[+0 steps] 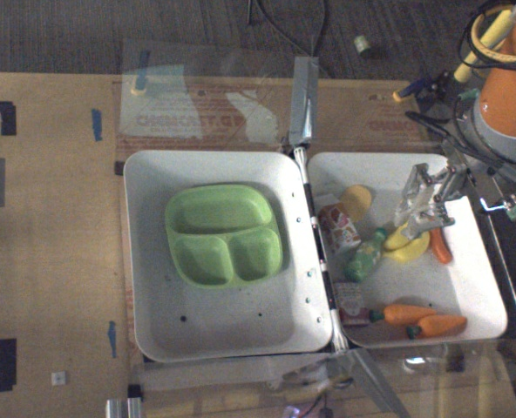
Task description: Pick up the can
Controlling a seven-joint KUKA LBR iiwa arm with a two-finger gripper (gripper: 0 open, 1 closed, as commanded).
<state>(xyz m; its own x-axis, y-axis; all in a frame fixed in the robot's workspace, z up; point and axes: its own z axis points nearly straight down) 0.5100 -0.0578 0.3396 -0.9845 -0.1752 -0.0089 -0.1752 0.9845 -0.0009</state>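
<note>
The arm [502, 103] reaches in from the right and hangs its gripper [419, 209] over the upper middle of the right bin [485, 303], above a yellow piece [409, 247] that lies near the bin's centre; how far the gripper is open cannot be told, and nothing is seen held in it. The can [339, 227], red and white, lies on its side against the right bin's left wall, about halfway down that edge, apart from the gripper. Just above it rests a round tan item [356, 199], and beside its lower right end lies a green bottle [364, 256], tilted. Two orange carrots [424, 319] sit near the bin's bottom edge, and a small red-orange piece [440, 246] lies right of the yellow one. The left bin [145, 233] carries a green divided plate [224, 233] in its upper middle
</note>
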